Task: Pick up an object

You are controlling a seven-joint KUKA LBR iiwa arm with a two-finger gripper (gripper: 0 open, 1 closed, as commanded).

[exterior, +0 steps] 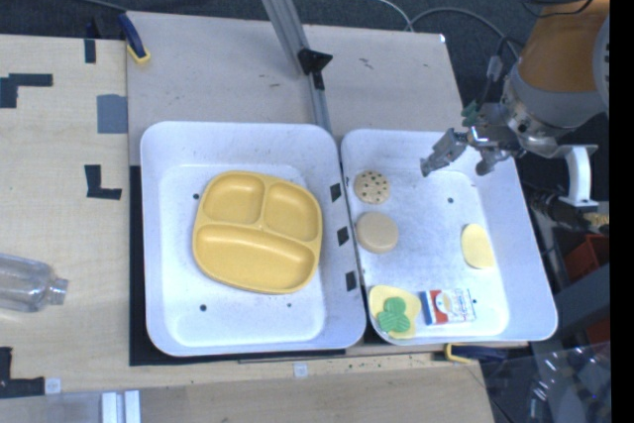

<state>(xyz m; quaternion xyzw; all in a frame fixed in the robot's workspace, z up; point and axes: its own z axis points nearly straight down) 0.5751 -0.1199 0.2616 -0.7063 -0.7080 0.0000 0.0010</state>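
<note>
The right bin (515,243) holds several small items: a speckled cookie (371,184), a tan round disc (377,232), a yellow oval piece (477,246), a green item on a yellow base (394,314) and a small red, white and blue carton (446,306). My gripper (462,160) hovers over the bin's far right part, up and to the right of the cookie. Its two dark fingers are spread apart, open, with nothing between them.
A yellow divided plate (260,231) lies in the left bin (158,213). A metal pole (282,5) slants down to the bins' shared far edge. A clear plastic bottle (25,280) lies on the wooden bench at the left.
</note>
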